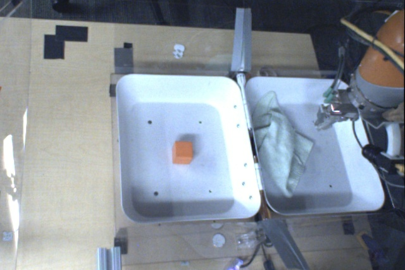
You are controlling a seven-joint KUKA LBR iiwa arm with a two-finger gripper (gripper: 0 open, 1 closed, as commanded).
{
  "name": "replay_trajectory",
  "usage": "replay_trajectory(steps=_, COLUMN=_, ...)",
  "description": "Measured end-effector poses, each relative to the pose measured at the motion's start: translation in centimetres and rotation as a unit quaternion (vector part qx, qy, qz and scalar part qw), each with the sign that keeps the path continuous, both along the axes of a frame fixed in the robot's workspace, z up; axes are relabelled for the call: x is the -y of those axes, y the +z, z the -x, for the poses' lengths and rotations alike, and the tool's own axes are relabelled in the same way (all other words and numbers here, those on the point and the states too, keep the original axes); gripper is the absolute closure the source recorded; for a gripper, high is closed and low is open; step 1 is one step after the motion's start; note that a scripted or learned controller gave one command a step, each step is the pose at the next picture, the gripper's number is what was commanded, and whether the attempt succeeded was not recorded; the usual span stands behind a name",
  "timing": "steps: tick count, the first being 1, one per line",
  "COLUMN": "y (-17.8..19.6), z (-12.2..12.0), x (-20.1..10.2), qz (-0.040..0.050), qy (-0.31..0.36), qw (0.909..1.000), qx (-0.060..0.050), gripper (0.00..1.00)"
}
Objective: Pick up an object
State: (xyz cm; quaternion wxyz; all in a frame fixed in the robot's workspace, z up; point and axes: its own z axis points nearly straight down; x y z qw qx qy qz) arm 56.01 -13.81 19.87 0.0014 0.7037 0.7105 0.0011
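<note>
Since nothing hangs from the arm and both candidate objects lie flat in their bins, the pick looks not yet made; everything from the descent onward seems left to do. On the pale wooden counter (63,136), the left bin (136,199) holds a small orange cube (183,152) sitting near the middle of its floor, apart from every wall. Across the divider, the right bin (361,193) carries a crumpled pale green cloth (278,139) bunched against its left side, running from near the top wall down toward the lower half. Further right, the pincer (324,118) sits over the upper part of that bin, to the right of the cloth and clear of it, with bare white floor between them. Whether its tips are spread or closed I cannot tell at this size, and nothing is visible between them. Behind it the grey wrist and orange band (380,60) reach in from the right edge, the arm bent so the tool end points leftward and down over the bin. By my reading, the cloth is the nearer target, the cube the farther one.
</note>
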Motion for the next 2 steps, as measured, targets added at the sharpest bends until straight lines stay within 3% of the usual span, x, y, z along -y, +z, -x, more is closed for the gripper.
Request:
replay_trajectory(steps=1, y=10.2, z=-5.0, x=-7.6, qz=0.0005, qy=0.087, qw=0.9962, qx=0.001, gripper=1.0)
replay_trajectory(steps=2, y=15.0, z=-8.7, x=-5.8, qz=0.0008, qy=0.017, qw=0.9999, qx=0.001, gripper=1.0)
